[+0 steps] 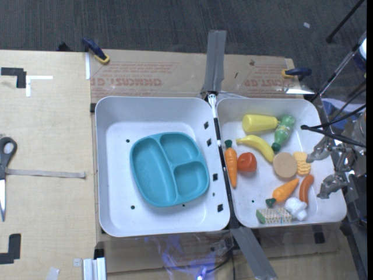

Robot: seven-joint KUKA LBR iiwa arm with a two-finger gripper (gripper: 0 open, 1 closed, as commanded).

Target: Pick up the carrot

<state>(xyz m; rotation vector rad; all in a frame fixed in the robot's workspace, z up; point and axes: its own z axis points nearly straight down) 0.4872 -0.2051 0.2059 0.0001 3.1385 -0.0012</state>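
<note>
- The end effector point(330, 167) hangs over the right rim of the right bin point(265, 107), fingers spread wide, nothing between them.
- The carrot point(231, 165) lies well to its left, across the bin, along the bin's left wall, green top pointing away.
- A tomato point(247, 162) touches the carrot on the end effector's side.
- A second carrot point(284, 190) lies nearer the end effector, beside a round wooden disc point(285, 165).

Before me, by count: white bins, two point(154, 107) point(280, 102); blue divided plate, one point(170, 169); carrots, two point(231, 165) point(284, 190); banana, one point(257, 145); tomato, one point(247, 162); green bottle, one point(283, 130); round biscuit, one point(285, 165); scissors on my table, one pair point(4, 162).
</note>
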